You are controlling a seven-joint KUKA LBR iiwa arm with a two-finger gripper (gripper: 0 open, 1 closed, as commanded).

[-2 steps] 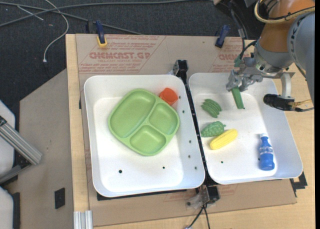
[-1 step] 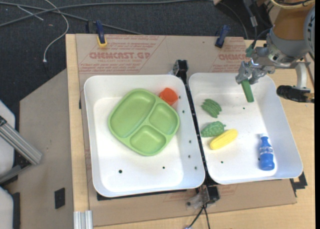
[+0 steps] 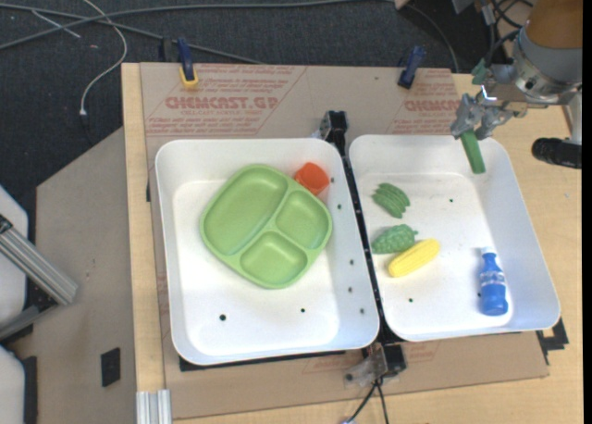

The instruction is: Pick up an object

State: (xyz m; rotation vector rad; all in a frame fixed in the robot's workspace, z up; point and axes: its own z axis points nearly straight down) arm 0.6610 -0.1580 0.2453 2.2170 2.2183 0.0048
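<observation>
My gripper (image 3: 475,126) hangs over the far right corner of the right bin (image 3: 532,228). It is shut on the top end of a slim green stick-shaped object (image 3: 474,154), which dangles below the fingers above the bin's far rim. Lower in the same bin lie a green pea pod (image 3: 391,197), a green leafy piece (image 3: 393,238), a yellow corn-like piece (image 3: 413,257) and a small blue bottle (image 3: 493,285). The left bin (image 3: 185,302) holds a green divided plate (image 3: 266,225), with an orange object (image 3: 313,176) at the plate's far edge.
The two bins stand on a cardboard sheet (image 3: 240,98) held by clamps (image 3: 188,70) at its far edge. A black clip (image 3: 334,124) sits between the bins at the back. Cables trail across the dark floor (image 3: 74,33) at left.
</observation>
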